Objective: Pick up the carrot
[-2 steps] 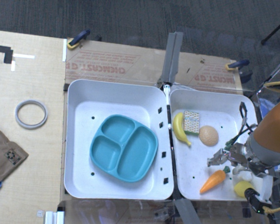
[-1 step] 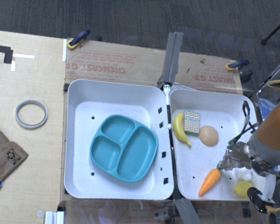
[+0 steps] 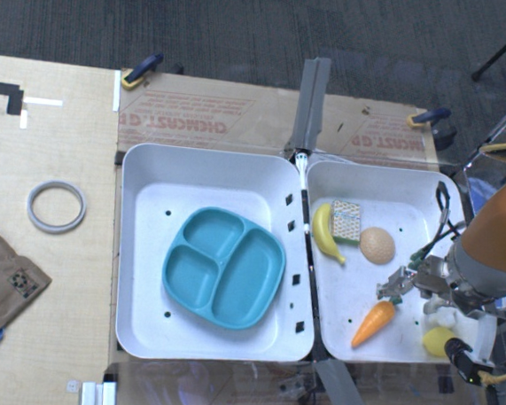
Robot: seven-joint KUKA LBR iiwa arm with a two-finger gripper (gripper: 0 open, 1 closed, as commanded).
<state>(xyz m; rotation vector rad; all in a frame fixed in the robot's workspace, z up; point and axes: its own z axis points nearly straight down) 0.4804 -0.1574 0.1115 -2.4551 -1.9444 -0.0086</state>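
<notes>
While the gripper [image 3: 398,285] hangs just above the leafy top of the carrot [image 3: 373,324], its fingers look spread and empty, with nothing between them. The carrot lies in the right bin [image 3: 372,189], toward that bin's front edge, tilted so its tip points at the front-left corner. To do this step well, I judge the fingers should come down astride the thick upper end, across the carrot's width rather than along it, and close only once low enough to catch the body, since the tapered shape may slip out.

Other things in that bin: a banana [image 3: 325,232], a small patterned box [image 3: 346,221] and a brown egg-like ball [image 3: 377,246] sit toward the back edge, apart from the carrot. A yellow lemon-like object [image 3: 436,341] lies near the front-right corner, beside the arm. None blocks the approach. The left bin [image 3: 143,231] carries a blue divided plate [image 3: 224,267].
</notes>
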